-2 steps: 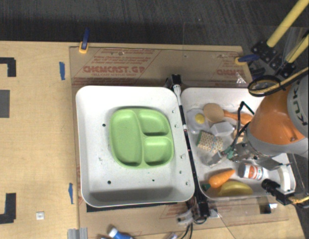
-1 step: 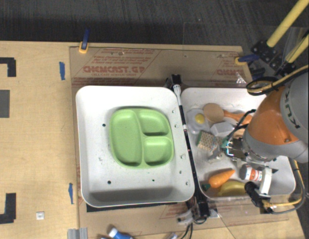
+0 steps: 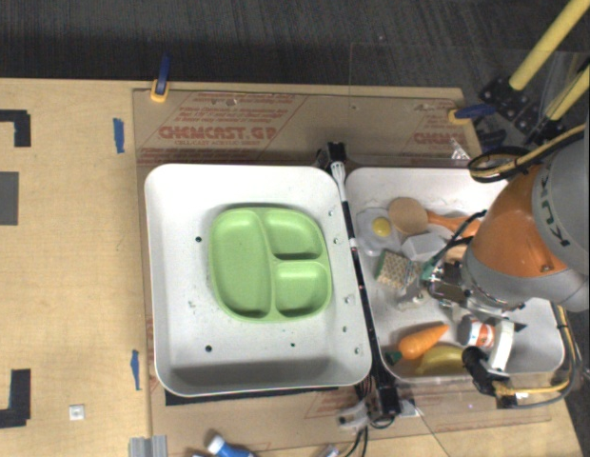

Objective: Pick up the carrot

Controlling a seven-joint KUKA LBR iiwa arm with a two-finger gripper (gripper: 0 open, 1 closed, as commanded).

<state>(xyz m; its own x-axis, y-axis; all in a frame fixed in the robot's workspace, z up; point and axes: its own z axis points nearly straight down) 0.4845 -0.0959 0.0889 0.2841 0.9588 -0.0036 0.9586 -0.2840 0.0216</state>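
Lining up on the carrot (image 3: 421, 339)

I can't tell the gripper (image 3: 445, 282) state; I'd drop lower, straddling the carrot clear of the yellow piece (image 3: 442, 358).

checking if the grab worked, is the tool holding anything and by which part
Cannot be told. The tool is low among clutter in the right bin, its tips not distinguishable. The carrot lies apart, nearer the bin's front edge, beside a yellow item, so it is not held.

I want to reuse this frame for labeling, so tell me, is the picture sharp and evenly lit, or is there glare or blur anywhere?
Camera view: even, soft lighting; green tray crisp; mild glare on the right bin; carrot sharp; gripper area cluttered, slightly soft.
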